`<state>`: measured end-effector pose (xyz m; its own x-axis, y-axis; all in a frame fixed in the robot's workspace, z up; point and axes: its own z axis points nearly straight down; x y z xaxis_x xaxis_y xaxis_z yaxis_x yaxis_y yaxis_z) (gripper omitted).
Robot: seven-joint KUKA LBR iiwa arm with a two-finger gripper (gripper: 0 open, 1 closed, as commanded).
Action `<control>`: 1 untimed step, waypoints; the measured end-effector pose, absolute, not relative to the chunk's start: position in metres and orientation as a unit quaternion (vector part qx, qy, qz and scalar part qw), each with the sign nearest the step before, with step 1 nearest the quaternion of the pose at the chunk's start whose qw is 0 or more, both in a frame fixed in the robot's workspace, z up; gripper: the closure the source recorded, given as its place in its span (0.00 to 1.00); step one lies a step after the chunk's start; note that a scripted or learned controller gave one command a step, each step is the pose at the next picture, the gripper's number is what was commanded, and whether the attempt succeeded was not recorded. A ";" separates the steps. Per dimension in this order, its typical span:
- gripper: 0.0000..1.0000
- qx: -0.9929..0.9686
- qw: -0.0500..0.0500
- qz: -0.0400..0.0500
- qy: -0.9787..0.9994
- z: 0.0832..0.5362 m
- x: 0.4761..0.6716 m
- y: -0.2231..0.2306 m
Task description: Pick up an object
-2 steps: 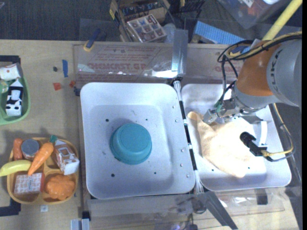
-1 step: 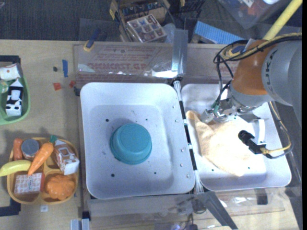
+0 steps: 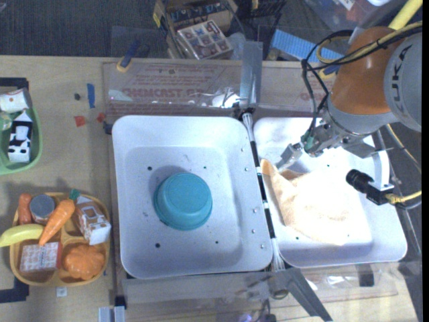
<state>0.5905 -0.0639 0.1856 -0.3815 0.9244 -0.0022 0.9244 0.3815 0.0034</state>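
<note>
The grey KUKA arm w/ orange band is reaching in from the right, over the right shallow white bin. Its two-finger gripper is hanging low at that bin's upper left part, just above the top edge of a crumpled beige-orange cloth. Can't tell whether the gripper is apart or together; the tip is small and blurred against the bright bin floor. Nothing is visibly sitting between its tips. A black cylindrical part is sticking out beside the wrist, and a yellow-tipped cable is trailing off to the right.

The cloth is lying in the right bin, spreading from the left wall toward the centre, its orange edge running along the divider side.

In the left shallow white bin a round teal plastic bowl is sitting upside down, near the middle, well apart from the gripper.

On the wooden worktop to the left, a round yellow tray of toy food is holding an orange toy carrot, a yellow toy banana, a small carton and other bits. Above it a green dish is carrying black-and-white items. Behind the bins, a clear plastic bag w/ red lettering is lying flat.
</note>
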 end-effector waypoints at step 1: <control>0.00 0.596 0.000 0.000 0.803 0.101 0.589 -0.102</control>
